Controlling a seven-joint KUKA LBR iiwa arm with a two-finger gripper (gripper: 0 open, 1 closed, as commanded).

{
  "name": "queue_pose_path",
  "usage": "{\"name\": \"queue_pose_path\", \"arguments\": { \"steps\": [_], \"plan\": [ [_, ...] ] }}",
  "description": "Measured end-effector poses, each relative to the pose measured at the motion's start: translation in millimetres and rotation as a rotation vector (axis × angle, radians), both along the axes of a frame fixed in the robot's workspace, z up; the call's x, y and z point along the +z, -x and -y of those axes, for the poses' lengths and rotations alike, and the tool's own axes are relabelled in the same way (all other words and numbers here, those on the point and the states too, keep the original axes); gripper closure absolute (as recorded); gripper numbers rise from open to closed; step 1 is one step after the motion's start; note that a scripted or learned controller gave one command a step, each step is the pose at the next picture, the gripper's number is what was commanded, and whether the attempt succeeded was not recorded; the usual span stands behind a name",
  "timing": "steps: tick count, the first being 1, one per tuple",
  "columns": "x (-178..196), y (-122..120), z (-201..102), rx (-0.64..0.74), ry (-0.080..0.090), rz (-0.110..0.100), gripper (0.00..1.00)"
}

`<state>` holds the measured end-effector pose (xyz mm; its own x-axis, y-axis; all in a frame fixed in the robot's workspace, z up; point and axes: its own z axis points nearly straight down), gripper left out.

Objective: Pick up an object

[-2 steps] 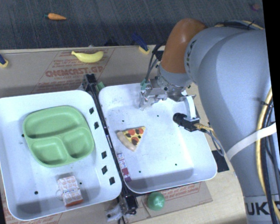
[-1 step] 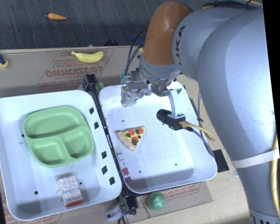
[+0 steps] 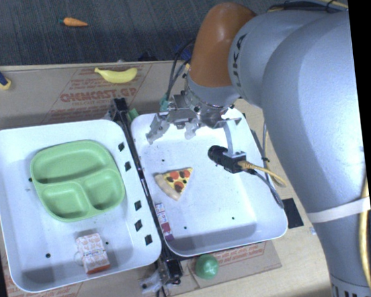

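The left bin holds a green tray and small carton. The right bin holds a pizza slice, lower left of the gripper, whose fingers are spread apart, holding nothing.

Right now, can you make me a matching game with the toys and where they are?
Things:
1. yellow plastic banana
2. toy pizza slice
3. green divided plastic tray
4. small green ball

Places:
A. in the left white bin
B. on the cardboard beyond the bins
C. on the cardboard in front of the right bin
D. in the right white bin

Pairs: 1-B, 2-D, 3-A, 4-C
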<state>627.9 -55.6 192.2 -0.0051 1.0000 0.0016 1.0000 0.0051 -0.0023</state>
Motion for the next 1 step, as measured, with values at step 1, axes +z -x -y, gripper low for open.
{"name": "queue_pose_path", "arguments": {
  "steps": [1],
  "plan": [
    [108.9, -29.1, 11.0, 0.002, 0.002, 0.003, 0.00]
  ]
}}
